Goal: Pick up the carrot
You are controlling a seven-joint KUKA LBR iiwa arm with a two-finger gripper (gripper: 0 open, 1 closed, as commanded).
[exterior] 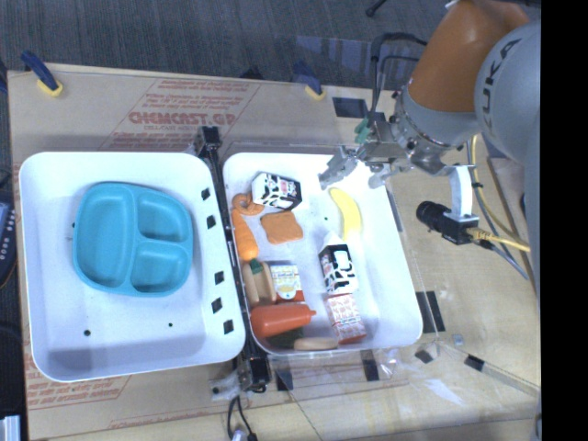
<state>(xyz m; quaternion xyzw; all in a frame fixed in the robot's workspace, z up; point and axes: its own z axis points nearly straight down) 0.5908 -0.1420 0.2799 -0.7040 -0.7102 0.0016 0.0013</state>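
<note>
The carrot point(244, 231) is a slim orange piece lying along the left wall of the right bin point(404, 274), its tip toward the back. My gripper point(356, 174) hangs over the back of that bin, well to the right of the carrot and just above a yellow banana point(347, 212). Its two fingers stand apart, open, with nothing between them.
Around the carrot lie a black-and-white carton point(276, 189), a toast slice point(281, 228), a small box point(286, 282), a red sausage point(280, 318) and a bottle with a red label point(338, 288). The left bin point(46, 338) holds a blue divided tray point(133, 237).
</note>
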